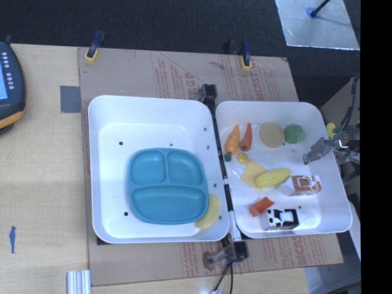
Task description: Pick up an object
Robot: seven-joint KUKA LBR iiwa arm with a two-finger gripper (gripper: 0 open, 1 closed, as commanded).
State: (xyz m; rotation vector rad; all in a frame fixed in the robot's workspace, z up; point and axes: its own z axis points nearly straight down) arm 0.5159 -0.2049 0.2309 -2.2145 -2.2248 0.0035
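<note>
The right bin (331, 222) holds several toy foods: two orange carrots (237, 138), a tan round piece (272, 134), a green ball (294, 133), a yellow corn cob (271, 177), a red block (261, 205), a black-and-white cow-patterned item (282, 218) and an orange-and-white carton (305, 184). My gripper (315, 151) reaches in over the bin's right rim, just right of the green ball and above the carton. Nothing shows between its tips.
The left bin (110, 121) carries a blue divided plate (167, 185) with a yellow banana (211, 212) at its lower right corner. A small yellow piece (243, 159) lies under the carrots. A handheld controller (9, 84) sits at the bench's far left.
</note>
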